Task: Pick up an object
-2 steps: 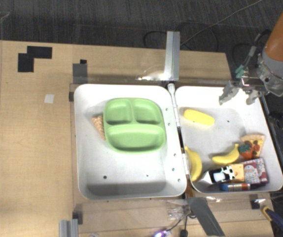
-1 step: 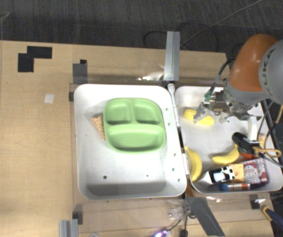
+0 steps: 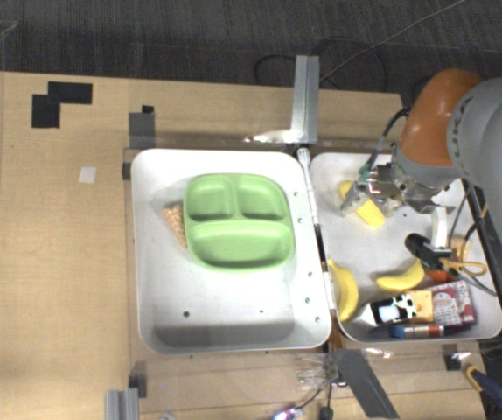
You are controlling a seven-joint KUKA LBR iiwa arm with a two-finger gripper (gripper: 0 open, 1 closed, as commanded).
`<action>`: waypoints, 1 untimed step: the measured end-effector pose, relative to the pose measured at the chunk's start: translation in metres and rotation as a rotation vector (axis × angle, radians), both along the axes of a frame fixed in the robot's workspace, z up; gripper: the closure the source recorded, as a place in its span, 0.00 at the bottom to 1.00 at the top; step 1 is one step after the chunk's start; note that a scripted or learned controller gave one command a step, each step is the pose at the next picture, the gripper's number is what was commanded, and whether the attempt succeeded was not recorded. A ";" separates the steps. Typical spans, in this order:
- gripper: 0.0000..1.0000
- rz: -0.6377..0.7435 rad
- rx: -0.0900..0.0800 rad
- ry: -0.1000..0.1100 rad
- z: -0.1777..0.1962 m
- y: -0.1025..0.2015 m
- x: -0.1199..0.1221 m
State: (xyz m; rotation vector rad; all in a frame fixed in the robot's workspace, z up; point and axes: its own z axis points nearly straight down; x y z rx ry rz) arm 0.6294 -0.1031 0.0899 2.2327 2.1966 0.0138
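Yellow block (image 3: pixel 371 213) lies toward the back of the right bin (image 3: pixel 382 250); we see the gripper (image 3: pixel 365 188) right at it, and cannot tell whether it is apart or together; two bananas (image 3: pixel 401 278) lie nearer the front; a green tray (image 3: pixel 236 220) sits in the left bin (image 3: pixel 216 313).

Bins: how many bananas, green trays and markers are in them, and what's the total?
Bananas: 2
Green trays: 1
Markers: 1
Total: 4
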 end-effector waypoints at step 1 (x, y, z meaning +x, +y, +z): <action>1.00 0.000 0.002 -0.007 0.013 0.002 0.003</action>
